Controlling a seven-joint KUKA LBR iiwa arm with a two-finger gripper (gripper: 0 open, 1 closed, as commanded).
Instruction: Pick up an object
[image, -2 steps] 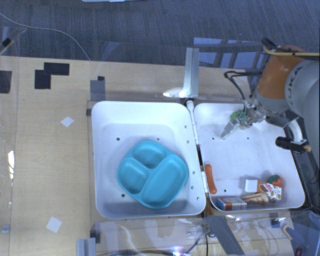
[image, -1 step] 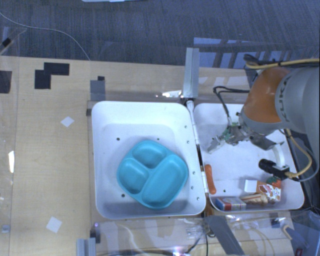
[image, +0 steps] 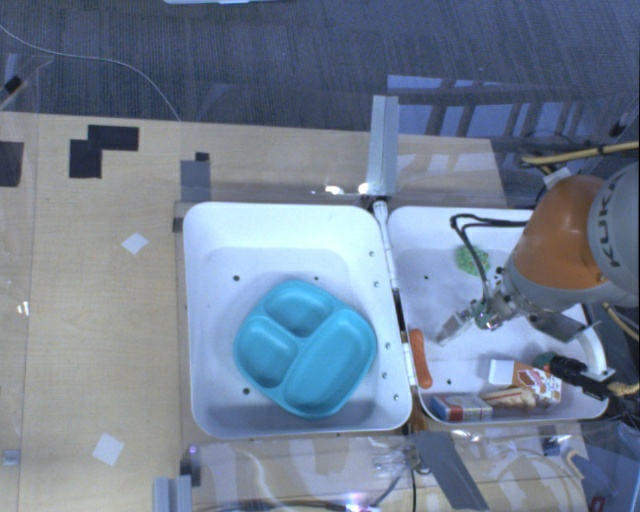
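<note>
Jaws over rt bin, near orange marker

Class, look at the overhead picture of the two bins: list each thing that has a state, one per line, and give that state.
blue divided plate: lying flat and upright in the left bin, compartments bare
orange marker: lying along the right bin left wall
green object: resting on the right bin floor, apart from the gripper
small packages: lying along the right bin's near wall
gripper: low over the right bin, nothing visible between its fingers
</note>
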